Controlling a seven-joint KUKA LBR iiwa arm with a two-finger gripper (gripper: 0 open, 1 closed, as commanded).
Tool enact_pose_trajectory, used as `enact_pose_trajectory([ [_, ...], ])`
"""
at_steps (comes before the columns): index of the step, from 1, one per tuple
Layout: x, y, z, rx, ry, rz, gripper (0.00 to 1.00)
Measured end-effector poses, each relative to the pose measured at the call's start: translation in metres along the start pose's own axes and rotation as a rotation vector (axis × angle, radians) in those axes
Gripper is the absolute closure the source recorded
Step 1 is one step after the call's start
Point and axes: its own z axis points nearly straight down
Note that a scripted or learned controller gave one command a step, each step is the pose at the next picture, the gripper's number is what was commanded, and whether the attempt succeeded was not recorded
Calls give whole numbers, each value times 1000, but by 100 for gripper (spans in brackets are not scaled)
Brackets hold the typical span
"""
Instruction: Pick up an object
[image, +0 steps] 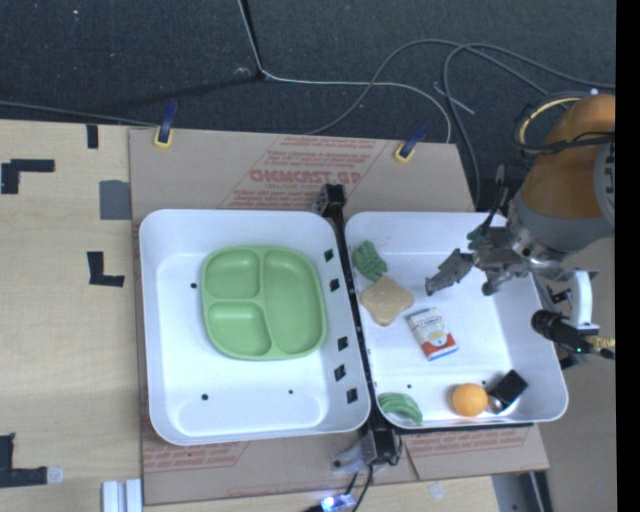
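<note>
A grey KUKA arm (560, 200) reaches from the right over the right-hand white bin (520, 330), its end effector (468, 272) poised with fingers spread apart and nothing between them, above the bin's bare upper floor. Below and to its left lie a green leafy toy (369, 259), a tan bread slice (386, 299) and a small carton (432, 334), with an orange (468, 400), a black object (508, 388) and a green ring-like piece (402, 407) along the near edge. A green divided plate (264, 302) rests in the left bin (170, 330) on the desk (60, 300).
</note>
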Motion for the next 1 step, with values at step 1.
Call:
enact_pose_trajectory([
  [1,0,3,-6,-12,-2,-3,0],
])
